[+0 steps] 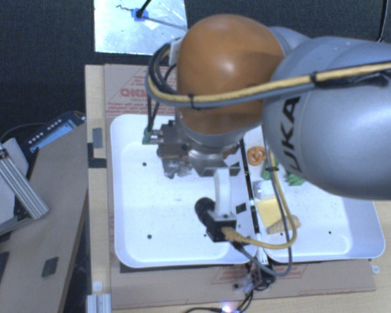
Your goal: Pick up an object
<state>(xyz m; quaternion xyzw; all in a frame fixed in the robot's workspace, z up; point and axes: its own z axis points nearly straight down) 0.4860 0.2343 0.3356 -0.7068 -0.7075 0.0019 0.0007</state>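
Your arm (228, 64) hangs over the left bin (137, 240), hiding the jaws so you cannot tell if they are open or closed, while the yellow block (269, 212), orange disc (255, 154) and green piece (294, 180) lie in the right bin (352, 240), probably outside this reach.

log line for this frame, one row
gripper over left bin | held: cannot tell | right bin: yellow block, orange round piece, green piece
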